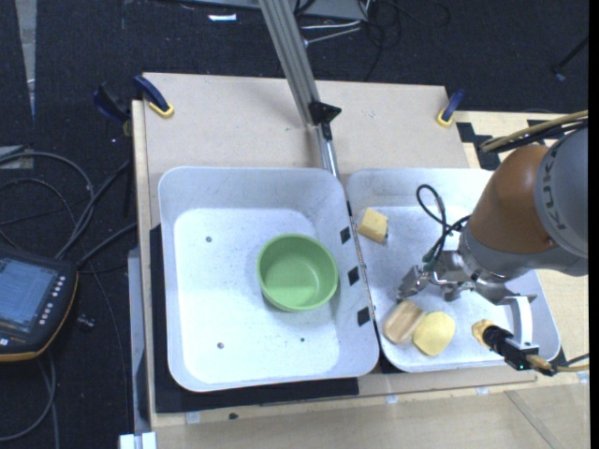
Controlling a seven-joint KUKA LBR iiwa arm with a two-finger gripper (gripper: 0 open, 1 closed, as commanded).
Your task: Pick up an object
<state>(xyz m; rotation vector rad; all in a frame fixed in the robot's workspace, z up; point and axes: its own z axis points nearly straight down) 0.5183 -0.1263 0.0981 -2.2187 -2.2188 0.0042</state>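
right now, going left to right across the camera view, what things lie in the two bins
green bowl → yellow block → tan piece → yellow lump

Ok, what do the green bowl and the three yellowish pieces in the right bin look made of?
The green bowl is probably plastic: smooth walls, even colour. The pale yellow block looks matte and blocky, maybe foam or painted wood. The tan piece and the yellow lump beside it are dull and rounded, perhaps soft plastic or foam; the view leaves it open.
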